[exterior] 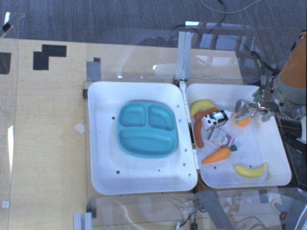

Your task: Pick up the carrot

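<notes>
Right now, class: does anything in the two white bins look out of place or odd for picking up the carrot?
One thing: the grey gripper hovers over a small orange piece at the right bin's far side, while the orange carrot with green top lies apart, nearer the front. The blue divided plate sits squarely in the left bin.

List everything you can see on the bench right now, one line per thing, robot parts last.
bins: 2, white, side by side
divided plate: 1, blue, left bin centre
carrot: 1, orange with green top, right bin lower middle
bananas: 2, yellow, right bin upper left and lower right
sausage: 1, red-brown, right bin left edge
black-and-white item: 1, beside upper banana
packet: 1, pink-white, above carrot
orange piece: 1, under tool
tool: 1, grey, right bin upper right
arm: 1, grey with orange band, right edge
</notes>
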Motion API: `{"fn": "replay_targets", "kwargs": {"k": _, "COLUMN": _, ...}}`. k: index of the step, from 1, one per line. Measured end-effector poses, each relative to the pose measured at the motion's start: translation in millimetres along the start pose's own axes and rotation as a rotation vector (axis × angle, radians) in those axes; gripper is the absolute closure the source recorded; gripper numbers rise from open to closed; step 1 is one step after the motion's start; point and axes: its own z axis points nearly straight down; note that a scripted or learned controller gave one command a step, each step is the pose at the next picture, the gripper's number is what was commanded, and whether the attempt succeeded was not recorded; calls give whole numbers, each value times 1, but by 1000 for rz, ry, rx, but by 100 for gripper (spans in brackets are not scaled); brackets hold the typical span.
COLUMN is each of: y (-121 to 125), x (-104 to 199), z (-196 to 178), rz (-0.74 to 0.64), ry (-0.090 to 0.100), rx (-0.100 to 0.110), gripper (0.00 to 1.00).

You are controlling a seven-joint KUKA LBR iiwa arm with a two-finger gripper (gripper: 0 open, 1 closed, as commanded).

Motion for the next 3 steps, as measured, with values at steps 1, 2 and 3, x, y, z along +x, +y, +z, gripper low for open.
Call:
{"fn": "replay_targets", "kwargs": {"k": 1, "y": 54, "x": -44, "z": 97, "rz": 50, "ry": -1, "rx": -1, "gripper": 0}}
{"fn": "replay_targets", "kwargs": {"k": 2, "y": 57, "x": -43, "z": 84, "rz": 44, "ry": -4, "rx": -8, "gripper": 100}}
{"fn": "replay_targets", "kwargs": {"k": 3, "y": 8, "x": -18, "z": 5, "rz": 357, "ry": -1, "rx": -3, "gripper": 100}}
